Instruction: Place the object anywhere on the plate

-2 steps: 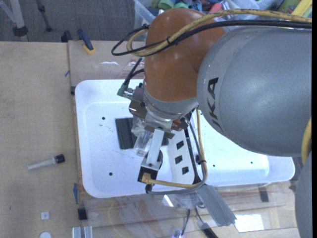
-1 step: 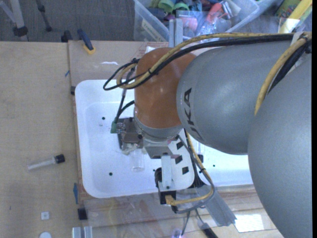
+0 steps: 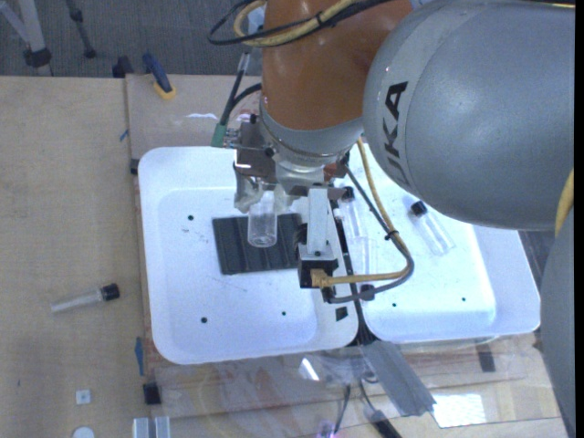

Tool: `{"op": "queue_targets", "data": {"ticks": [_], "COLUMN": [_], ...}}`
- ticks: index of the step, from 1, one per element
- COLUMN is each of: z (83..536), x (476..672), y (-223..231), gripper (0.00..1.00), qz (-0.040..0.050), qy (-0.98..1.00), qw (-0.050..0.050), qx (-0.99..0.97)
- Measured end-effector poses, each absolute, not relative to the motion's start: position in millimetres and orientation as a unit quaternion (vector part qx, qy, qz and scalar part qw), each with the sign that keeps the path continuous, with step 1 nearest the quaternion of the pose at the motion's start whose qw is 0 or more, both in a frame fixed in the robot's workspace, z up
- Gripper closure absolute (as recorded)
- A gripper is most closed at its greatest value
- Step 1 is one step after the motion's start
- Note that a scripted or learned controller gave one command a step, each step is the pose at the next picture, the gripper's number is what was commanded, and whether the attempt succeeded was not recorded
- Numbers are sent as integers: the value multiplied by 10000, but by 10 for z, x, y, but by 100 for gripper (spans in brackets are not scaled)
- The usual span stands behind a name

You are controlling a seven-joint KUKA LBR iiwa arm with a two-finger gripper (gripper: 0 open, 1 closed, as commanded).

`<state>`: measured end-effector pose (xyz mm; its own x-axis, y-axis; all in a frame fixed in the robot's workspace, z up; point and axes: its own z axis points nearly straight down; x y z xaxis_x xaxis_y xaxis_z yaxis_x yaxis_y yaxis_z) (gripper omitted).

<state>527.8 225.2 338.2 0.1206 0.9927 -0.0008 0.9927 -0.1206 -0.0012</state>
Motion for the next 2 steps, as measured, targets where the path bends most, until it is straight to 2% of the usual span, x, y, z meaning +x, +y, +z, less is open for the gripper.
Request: {"op": "queue_targets", "data": {"ticks": [1,2], "z": [2763,2507], "x": [5797,5681], "y": [2183,2252], "gripper": [100,100], "qz": [26,28], "qy": [-5375,-5679], "qw": [9,12], "qx": [-8432,-8231]}}
